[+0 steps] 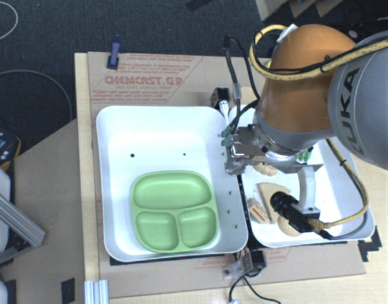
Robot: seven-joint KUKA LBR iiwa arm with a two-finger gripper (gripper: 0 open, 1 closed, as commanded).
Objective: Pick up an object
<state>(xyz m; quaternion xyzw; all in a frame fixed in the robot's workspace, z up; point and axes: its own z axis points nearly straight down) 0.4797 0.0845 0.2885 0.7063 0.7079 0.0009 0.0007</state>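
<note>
The arm hangs over the right bin (345, 233), its orange band and grey wrist covering most of that bin. The gripper itself is hidden beneath the wrist. Small tan and cream objects (264, 201) lie in the right bin's near-left part, next to a black part of the arm (294, 213). One striped tan piece (257, 211) sits close to the bin's left wall. In the left bin (118, 138) lies a green divided plate (175, 209) with three compartments, toward the near side.
The bins stand on a brown board printed with red lettering (143, 78). A blue clip (114, 52) sits at the board's far edge. Yellow and black cables (345, 217) loop around the wrist and over the right bin.
</note>
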